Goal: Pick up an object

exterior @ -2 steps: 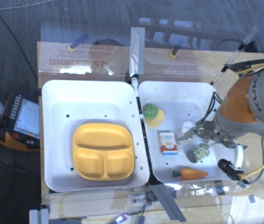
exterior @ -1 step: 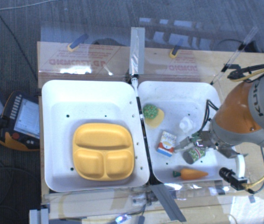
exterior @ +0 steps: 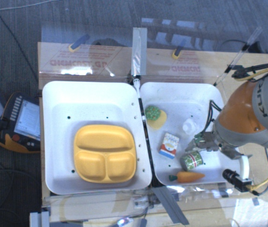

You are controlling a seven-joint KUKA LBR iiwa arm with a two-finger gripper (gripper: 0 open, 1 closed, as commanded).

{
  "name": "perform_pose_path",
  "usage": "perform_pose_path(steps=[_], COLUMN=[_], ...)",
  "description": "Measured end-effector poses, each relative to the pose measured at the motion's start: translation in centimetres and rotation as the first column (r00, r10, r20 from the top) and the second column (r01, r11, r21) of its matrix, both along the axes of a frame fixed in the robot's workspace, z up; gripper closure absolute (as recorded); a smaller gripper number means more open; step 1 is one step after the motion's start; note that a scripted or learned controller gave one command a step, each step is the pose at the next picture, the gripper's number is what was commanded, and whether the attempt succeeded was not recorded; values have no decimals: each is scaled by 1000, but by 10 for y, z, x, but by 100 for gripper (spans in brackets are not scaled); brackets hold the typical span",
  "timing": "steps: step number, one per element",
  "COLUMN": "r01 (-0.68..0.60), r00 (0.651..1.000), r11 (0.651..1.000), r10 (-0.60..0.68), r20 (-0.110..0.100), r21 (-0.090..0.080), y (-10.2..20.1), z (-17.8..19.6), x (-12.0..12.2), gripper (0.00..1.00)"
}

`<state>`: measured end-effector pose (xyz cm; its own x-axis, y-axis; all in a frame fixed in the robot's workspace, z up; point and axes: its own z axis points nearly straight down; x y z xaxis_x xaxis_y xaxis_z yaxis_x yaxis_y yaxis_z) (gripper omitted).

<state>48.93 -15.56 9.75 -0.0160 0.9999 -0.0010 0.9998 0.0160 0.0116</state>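
The jaws (exterior: 199,145) hang over the can (exterior: 192,160) (at the bin's (exterior: 172,91) five o'clock); whether parted, unclear.

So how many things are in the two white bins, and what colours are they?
Yellow: 2, the divided tray in the left bin and the yellow piece with a green top in the right bin
Orange: 1, the carrot
Green: 1, the can by the gripper
White and red: 1, the small box
Clear: 1, a see-through item
Total: 6
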Motion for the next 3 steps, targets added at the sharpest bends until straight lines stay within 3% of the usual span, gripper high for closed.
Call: perform_pose_path(steps=[1,2,3], r01=[0,0,99], r00=[1000,1000,995], r11=[1000,1000,995], r10=[0,0,-99], r20=[-20,-20,-23], r21=[1,1,0], y=[90,90,151], z=[122,122,82], x=[-6,-6,32], gripper=[100,0,0])
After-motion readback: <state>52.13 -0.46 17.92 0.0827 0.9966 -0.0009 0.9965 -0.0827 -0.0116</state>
